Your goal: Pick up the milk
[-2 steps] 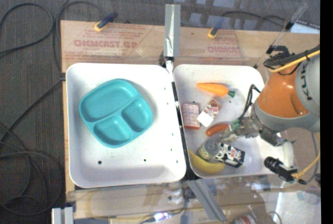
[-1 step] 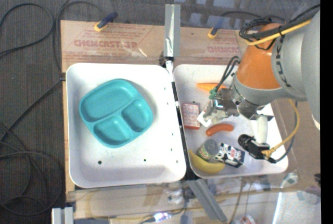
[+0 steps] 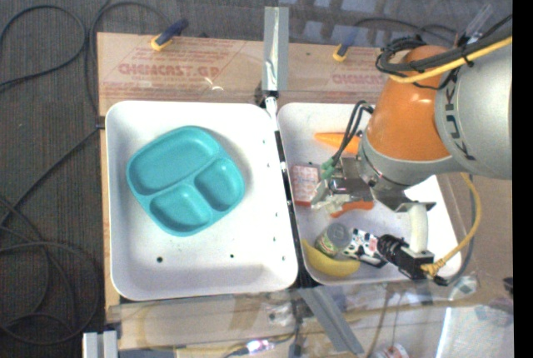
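The milk (image 3: 304, 184) is a small white carton with a pink label. It lies in the right bin (image 3: 293, 119) against the left wall, about halfway down. My gripper (image 3: 335, 188) hangs low over the middle of that bin, just right of the carton and close to it or touching it. The orange band and grey wrist cover the bin's right half.
An orange carrot (image 3: 331, 138) lies behind the gripper. A yellow banana (image 3: 326, 265) and a round can (image 3: 337, 238) sit at the bin's front. A small orange piece (image 3: 360, 205) shows under the wrist. The left bin (image 3: 125, 265) holds a teal divided plate (image 3: 186, 179).
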Motion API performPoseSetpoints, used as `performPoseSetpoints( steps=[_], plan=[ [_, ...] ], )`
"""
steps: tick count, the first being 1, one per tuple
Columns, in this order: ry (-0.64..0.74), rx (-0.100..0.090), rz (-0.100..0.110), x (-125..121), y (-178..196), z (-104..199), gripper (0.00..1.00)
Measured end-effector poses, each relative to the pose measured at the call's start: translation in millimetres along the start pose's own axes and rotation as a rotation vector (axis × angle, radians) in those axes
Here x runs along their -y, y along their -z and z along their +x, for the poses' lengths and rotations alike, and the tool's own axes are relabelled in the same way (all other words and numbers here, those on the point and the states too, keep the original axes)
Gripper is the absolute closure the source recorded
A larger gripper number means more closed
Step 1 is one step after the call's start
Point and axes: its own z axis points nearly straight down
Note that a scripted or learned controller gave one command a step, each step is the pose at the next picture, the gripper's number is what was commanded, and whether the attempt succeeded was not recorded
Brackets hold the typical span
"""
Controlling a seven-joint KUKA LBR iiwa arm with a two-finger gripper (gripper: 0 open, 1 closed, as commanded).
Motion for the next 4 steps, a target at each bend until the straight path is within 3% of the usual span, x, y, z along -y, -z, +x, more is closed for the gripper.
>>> performPoseSetpoints(
  steps=[1, 4],
  plan=[
    [-0.128, 0.002, 0.000, 1, 19, 72, 1.00],
    [-0.125, 0.012, 0.017, 3, 41, 72, 1.00]
  ],
)
